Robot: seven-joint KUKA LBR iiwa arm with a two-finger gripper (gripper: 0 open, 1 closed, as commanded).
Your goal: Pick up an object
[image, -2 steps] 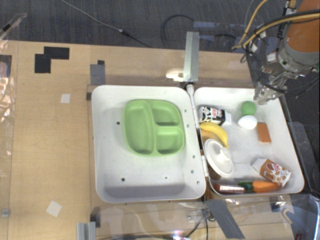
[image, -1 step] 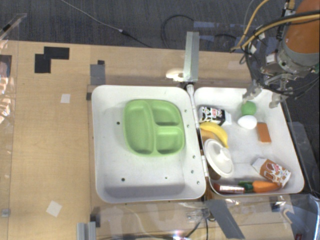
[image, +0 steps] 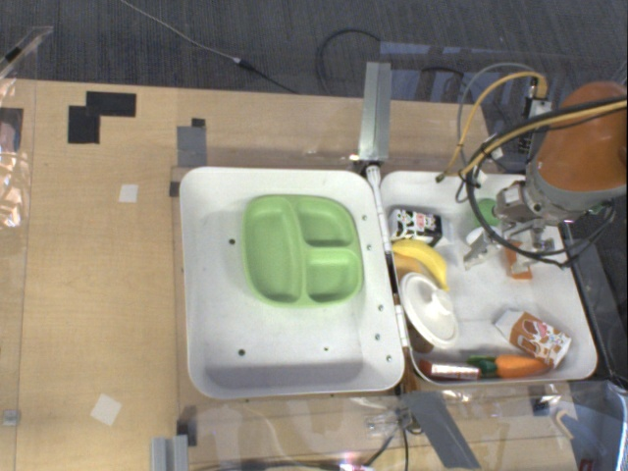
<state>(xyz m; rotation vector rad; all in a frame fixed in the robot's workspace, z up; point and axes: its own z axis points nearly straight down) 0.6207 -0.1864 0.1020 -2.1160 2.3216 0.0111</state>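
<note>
Grey arm [image: 549, 189] — orange band, yellow cables

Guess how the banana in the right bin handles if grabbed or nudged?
The banana looks curved and smooth, so it would probably pivot or rock rather than slide straight. It lies against the white bowl, which may block a push. Likely soft: a hard pinch could bruise it.

The arm [image: 587, 155] is cut off at the right edge; its wrist hides the gripper [image: 502, 248] fingers; the small orange item [image: 520, 266] below is unidentifiable.

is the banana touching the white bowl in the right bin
Touching: the camera view shows the banana lying against the upper rim of the white bowl, with no gap between them.
</note>
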